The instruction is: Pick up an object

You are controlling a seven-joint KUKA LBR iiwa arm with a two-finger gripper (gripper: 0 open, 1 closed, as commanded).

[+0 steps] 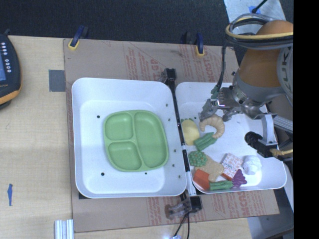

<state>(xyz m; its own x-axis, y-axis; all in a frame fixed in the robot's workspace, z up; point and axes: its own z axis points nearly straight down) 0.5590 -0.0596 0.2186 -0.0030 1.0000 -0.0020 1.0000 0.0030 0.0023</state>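
Croissant-shaped toy (215,126), tan and curved, lies in the right bin (271,178) near its upper left part, directly under the gripper (218,111). The metal fingers (208,110) stand spread apart just above the toy's top curve, one toward ten o'clock of it and one toward one o'clock, and nothing sits between them. At eight o'clock of the croissant rests a pale yellow lemon-like piece (190,130), touching a green pod (205,142) that lies at six o'clock. Farther toward six o'clock a heap of small play foods crowds the bin's lower edge. Across the divider, at nine o'clock, the left bin (89,103) bears a green divided plate (135,140).
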